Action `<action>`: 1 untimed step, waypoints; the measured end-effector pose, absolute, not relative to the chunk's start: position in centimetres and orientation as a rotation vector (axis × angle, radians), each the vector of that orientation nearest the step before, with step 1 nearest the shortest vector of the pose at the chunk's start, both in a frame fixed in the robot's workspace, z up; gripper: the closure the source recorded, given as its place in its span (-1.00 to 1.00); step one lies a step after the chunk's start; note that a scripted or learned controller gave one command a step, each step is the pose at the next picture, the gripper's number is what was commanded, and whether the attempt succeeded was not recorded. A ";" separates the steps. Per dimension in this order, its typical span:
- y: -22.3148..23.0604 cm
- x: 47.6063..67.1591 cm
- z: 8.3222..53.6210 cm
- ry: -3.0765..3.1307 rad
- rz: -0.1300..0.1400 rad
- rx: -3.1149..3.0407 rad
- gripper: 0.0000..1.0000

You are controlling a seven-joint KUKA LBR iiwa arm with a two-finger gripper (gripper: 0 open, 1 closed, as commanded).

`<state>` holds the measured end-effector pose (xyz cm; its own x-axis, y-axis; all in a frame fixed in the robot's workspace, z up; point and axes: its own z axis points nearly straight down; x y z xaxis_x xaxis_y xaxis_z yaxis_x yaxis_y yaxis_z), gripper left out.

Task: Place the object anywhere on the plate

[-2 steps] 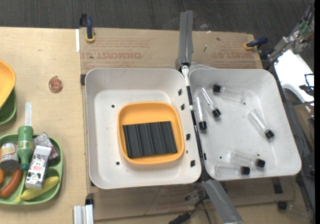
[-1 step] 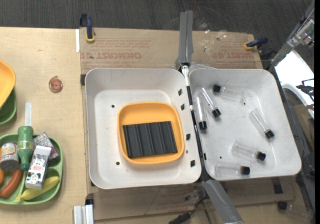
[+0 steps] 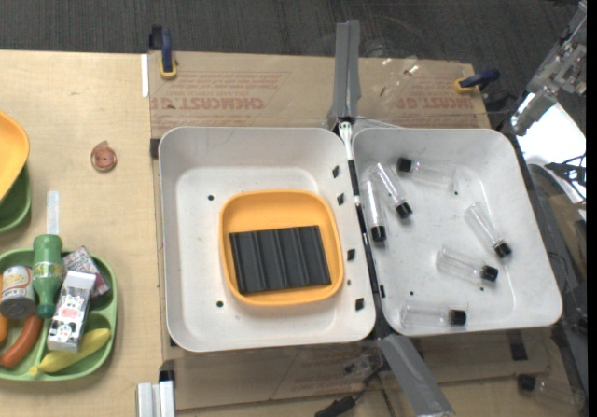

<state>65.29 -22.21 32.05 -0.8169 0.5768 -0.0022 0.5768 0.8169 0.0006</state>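
Tubes (image 3: 464, 266) are left in the right bin (image 3: 522, 219); none is set on the plate (image 3: 280, 205). At the surface's far right corner, the gripper's (image 3: 558, 79) jaws cannot be judged.

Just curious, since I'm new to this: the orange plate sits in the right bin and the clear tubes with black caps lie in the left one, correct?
Swapped. The camera view shows the orange plate in the left bin and the clear tubes in the right bin.

Clear glossy tubes (image 3: 387, 189) lie in matt white plastic bins (image 3: 187, 312); orange plate (image 3: 280, 205) smooth.
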 end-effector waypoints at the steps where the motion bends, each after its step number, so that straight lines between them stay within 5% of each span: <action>1: -22.2 65.1 30.8 3.119 0.002 0.350 -1.00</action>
